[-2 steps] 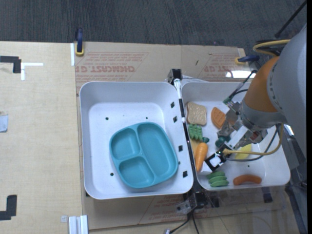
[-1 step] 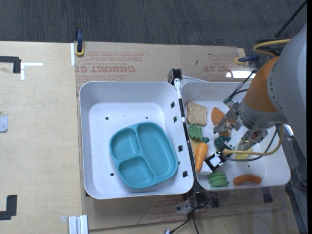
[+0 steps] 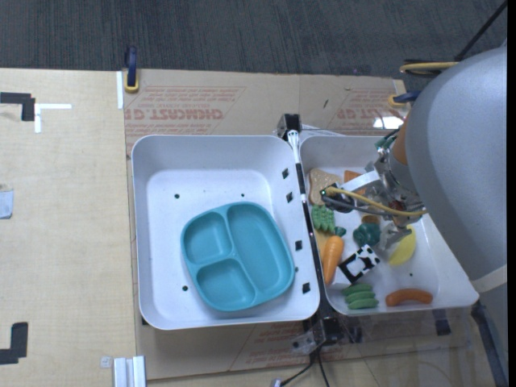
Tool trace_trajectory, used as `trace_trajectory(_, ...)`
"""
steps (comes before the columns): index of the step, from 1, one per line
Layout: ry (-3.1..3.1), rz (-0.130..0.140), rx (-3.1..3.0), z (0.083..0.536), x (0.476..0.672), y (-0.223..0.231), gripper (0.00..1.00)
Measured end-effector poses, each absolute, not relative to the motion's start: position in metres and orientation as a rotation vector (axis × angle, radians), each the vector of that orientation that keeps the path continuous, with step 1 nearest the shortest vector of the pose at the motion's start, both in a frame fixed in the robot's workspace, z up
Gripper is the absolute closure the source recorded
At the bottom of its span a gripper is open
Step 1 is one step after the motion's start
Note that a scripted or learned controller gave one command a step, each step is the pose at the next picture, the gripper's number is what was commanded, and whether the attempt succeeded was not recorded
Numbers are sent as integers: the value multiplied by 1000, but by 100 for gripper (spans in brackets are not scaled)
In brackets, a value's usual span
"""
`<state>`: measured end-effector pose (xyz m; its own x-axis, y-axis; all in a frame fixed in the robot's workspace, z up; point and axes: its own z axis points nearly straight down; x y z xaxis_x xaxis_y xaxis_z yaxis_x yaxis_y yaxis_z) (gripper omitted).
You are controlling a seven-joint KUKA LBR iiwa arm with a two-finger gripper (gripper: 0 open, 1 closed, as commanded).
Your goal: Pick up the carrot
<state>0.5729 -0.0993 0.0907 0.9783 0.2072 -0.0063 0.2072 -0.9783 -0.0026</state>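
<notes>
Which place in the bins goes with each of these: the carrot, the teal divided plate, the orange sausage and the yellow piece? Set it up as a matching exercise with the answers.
Things:
1. carrot
2. teal divided plate
3. orange sausage
4. yellow piece

Places:
A. alone in the left bin
B. right bin, against its left wall, green top pointing away from the camera
C. right bin, near its front right corner
D. right bin, just below the arm's wrist parts

Pairs: 1-B, 2-A, 3-C, 4-D
</notes>
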Motion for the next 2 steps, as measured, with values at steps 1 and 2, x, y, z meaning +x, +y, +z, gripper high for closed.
trace_trajectory(1,-358,8,-3119,191,481,-80,0)
trace_trajectory(2,-478,6,-3102,196,479,-8,0)
